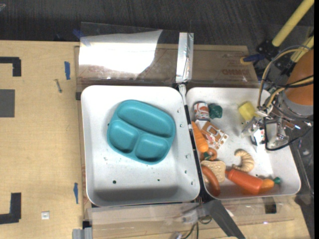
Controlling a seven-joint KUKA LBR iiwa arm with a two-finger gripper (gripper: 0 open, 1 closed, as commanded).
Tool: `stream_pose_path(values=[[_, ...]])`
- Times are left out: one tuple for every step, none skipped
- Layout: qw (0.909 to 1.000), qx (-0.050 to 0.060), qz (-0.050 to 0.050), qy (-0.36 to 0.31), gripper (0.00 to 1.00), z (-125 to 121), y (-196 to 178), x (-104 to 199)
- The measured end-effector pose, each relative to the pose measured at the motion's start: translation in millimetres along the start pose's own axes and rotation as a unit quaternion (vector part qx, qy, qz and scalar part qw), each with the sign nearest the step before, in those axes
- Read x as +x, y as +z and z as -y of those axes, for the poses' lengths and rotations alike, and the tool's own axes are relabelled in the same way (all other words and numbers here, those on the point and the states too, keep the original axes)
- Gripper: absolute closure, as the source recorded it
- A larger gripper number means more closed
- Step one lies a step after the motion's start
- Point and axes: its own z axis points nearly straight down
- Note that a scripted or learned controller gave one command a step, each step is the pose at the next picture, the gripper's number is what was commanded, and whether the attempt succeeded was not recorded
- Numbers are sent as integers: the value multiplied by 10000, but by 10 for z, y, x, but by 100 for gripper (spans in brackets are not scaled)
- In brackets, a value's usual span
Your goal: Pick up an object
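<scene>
Reaching in from the right, the arm (301,83) carries its orange band above the wrist and ends in the tool (260,131), which sits low over the right bin (294,176), near that bin's right wall. Tool state: cannot be determined; cables and the wrist housing clutter that area. No object can be made out in its grip.

Right bin contents:
- A yellow object (246,110) lies near the upper middle, just left of the tool.
- A dark green object (215,111) lies left of the yellow one, beside a small red-and-white can (201,110).
- A red-and-white carton (215,135) lies below the can, tilted.
- A small orange carrot (200,141) runs along the left wall.
- A croissant-shaped pastry (244,159) lies near the centre, below the tool.
- A large orange carrot (246,179) with a green tip lies along the lower edge, its tip pointing right.
- A brown bread-like piece (213,172) lies at the lower left, touching the large carrot's blunt end.

Left bin (94,148) contents:
- A teal divided tray (141,130) rests near the centre, compartments facing up.

Both bins stand side by side on the desk (35,133), with their inner walls touching.
</scene>
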Motion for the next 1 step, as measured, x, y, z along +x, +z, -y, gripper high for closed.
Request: stream_pose_path(values=[[9993, -17, -8, 374, 0, 29, 149, -10]])
